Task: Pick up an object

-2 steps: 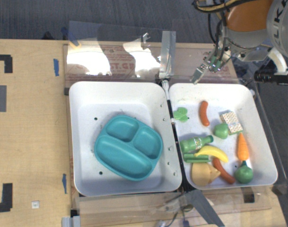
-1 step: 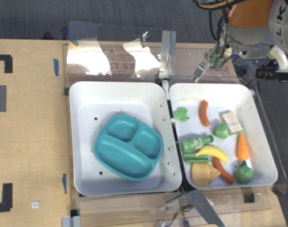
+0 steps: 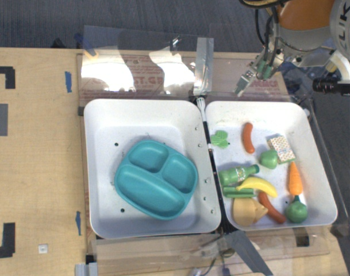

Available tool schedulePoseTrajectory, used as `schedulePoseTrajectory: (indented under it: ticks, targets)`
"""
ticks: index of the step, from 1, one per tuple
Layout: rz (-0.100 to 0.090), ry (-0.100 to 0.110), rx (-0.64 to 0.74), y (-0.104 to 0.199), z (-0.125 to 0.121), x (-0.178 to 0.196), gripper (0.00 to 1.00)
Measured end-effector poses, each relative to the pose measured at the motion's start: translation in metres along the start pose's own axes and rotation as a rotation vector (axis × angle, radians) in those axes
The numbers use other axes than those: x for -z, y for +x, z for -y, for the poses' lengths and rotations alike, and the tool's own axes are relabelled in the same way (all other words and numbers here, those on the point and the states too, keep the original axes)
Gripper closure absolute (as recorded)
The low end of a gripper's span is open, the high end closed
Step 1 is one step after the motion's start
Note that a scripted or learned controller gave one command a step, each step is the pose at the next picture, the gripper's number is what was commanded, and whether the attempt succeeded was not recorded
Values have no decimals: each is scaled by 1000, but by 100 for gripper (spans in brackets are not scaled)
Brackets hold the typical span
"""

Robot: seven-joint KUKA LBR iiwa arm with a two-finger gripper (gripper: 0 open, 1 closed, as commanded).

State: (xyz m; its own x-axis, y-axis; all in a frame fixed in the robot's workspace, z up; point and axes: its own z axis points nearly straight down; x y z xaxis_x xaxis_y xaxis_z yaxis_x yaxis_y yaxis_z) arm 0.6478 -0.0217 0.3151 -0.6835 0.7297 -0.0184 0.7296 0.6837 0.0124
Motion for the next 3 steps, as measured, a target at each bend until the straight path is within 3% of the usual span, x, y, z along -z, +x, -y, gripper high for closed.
schedulePoseTrajectory:
  ticks: [1, 2, 3]
  targets:
    - [-12, 9, -276, 55, 34, 63, 100]
    - [-19, 22, -309, 34, 21, -8, 100]
    - [-10, 11, -305, 33, 19, 8, 100]
